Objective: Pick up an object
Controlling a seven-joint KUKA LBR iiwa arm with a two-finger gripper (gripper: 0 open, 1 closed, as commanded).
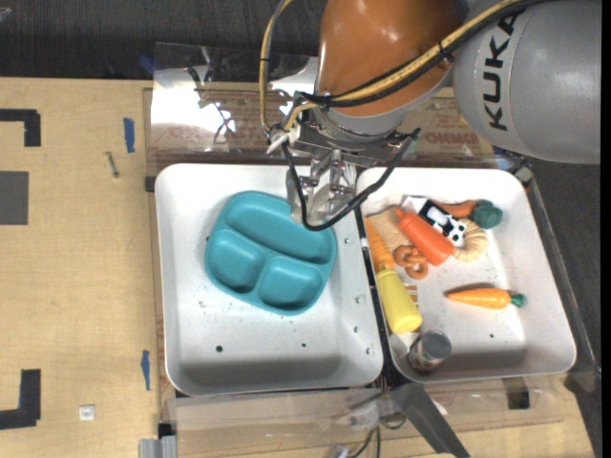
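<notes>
My gripper (323,198) hangs at the back of the left bin (181,284), close to the wall between the bins and just over the far right corner of a teal divided tray (270,252). The arm's orange band and grey wrist cover most of it. In the right bin (549,322) lie a carrot (482,298), a second, larger carrot (425,237), a yellow bottle (397,300), a pretzel (412,260), a black and white item (439,219) and a small dark can (430,349).
The teal tray takes up the middle of the left bin, with bare white floor in front and to its left. The right bin's objects crowd its left and back parts. Cables loop over the arm at the top.
</notes>
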